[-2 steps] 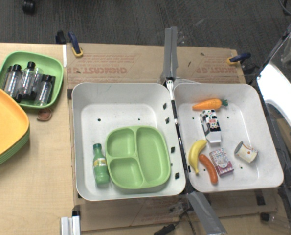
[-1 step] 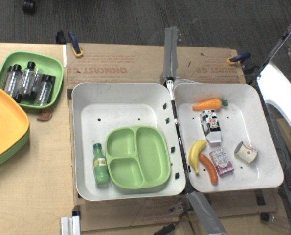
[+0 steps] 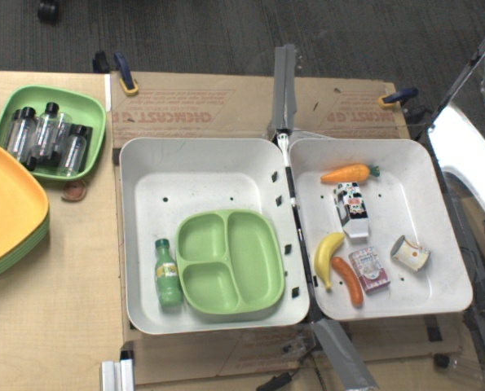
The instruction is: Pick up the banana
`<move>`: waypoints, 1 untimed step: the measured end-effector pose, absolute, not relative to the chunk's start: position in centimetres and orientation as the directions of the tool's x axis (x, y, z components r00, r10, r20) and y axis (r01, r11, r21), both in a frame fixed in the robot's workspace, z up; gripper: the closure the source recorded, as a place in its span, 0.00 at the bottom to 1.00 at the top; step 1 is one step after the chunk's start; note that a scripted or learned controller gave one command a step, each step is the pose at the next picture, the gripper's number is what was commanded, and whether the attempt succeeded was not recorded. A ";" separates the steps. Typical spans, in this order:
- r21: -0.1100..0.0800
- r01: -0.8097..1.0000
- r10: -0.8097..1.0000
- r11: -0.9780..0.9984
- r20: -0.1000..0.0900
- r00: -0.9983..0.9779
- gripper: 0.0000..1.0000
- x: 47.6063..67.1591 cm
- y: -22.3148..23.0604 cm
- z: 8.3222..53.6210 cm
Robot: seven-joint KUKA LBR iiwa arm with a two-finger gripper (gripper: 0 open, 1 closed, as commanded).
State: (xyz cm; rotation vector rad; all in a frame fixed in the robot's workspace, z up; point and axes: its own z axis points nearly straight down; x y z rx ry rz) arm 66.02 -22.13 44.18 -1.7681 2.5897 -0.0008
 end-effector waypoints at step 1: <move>-0.004 -0.952 -0.952 0.307 -0.004 -0.307 1.00 66.0 -22.1 44.2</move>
